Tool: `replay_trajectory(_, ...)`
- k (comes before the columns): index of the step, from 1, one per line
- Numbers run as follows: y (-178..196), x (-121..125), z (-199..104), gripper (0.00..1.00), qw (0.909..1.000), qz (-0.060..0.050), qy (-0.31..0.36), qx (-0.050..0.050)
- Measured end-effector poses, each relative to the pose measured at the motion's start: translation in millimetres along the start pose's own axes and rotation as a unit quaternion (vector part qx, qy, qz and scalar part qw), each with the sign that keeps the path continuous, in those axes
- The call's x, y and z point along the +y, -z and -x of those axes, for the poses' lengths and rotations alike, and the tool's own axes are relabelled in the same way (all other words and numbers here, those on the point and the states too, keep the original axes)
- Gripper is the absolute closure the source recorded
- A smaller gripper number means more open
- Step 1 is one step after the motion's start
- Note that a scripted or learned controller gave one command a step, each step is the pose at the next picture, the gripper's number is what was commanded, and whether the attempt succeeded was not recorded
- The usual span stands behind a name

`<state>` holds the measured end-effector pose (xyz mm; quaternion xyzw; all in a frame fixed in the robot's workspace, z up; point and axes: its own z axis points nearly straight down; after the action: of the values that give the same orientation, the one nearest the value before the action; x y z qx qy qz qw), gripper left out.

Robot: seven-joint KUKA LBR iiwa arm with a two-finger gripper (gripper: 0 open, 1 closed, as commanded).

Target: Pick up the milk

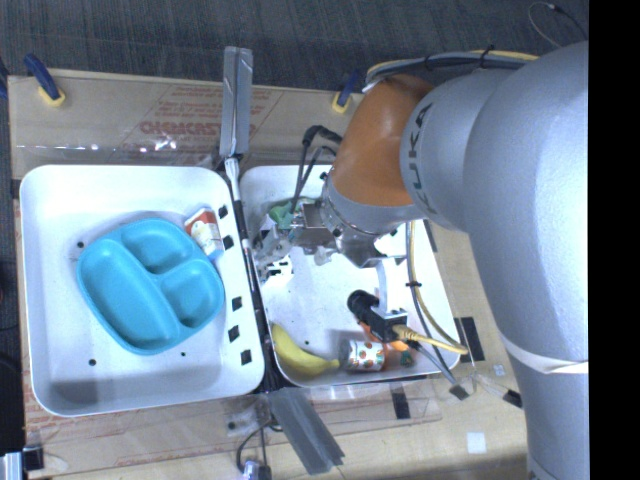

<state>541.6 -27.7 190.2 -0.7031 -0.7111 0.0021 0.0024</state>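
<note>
The milk (204,231) is a small white carton with red and green print. It lies in the left bin (50,268), squeezed between the blue divided plate (150,283) and the bin's right wall. My gripper (272,246) hangs low over the upper left part of the right bin (320,298), just across the divider from the milk. The grey arm and its orange band hide much of that bin. No carton shows at the gripper.
A banana (302,354) lies at the front of the right bin, with a small printed can (367,356) on its side to its right. Something green (281,211) shows beside the gripper. The blue plate takes up most of the left bin's middle.
</note>
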Motion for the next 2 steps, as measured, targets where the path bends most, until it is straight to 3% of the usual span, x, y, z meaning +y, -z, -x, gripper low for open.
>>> replay_trajectory(1, 1, 32, -43, 0.00, 0.9986, 0.002, 0.054, 0.000)
replay_trajectory(2, 1, 21, -28, 0.00, 0.9970, 0.000, 0.077, 0.000)
